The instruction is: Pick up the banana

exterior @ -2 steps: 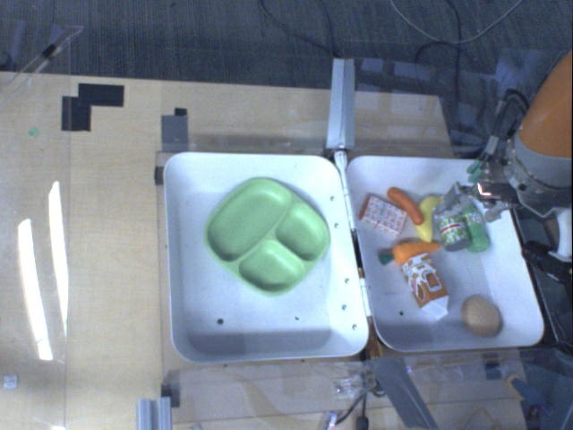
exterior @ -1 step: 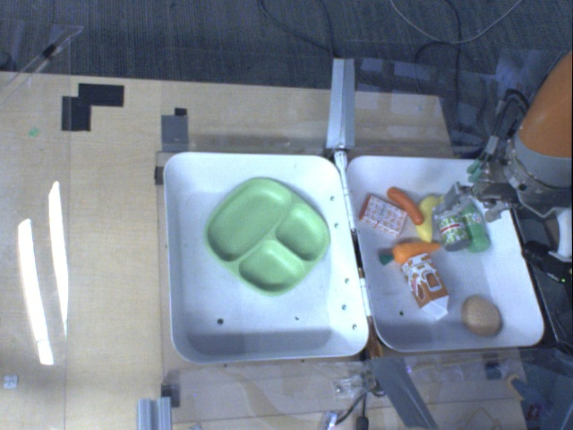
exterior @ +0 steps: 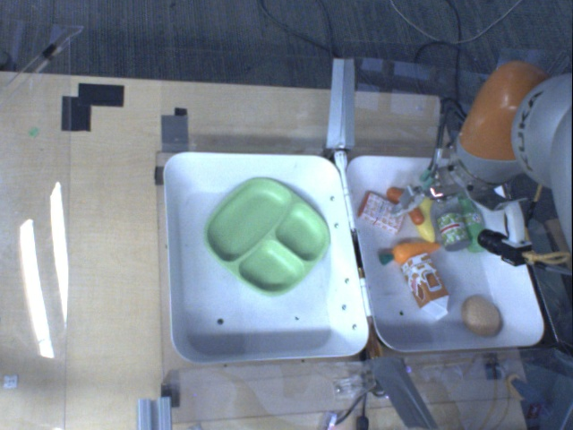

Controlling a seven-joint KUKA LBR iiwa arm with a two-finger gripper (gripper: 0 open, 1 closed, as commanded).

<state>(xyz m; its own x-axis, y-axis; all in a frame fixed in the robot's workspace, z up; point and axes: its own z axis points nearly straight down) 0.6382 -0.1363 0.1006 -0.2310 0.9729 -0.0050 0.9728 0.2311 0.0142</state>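
Two white bins sit side by side; the gripper (exterior: 428,189) hangs near the right bin's (exterior: 515,330) back edge, just above the banana (exterior: 423,222). Jaw state cannot be told. The left bin (exterior: 192,312) holds a green divided plate (exterior: 267,234).

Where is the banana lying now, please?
The banana lies in the right bin, near its middle top, just below the hand, between the carrot and a green bottle.

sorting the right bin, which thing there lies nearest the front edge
The brown round potato, alone in the right bin's front corner; the orange carton lies just behind it.
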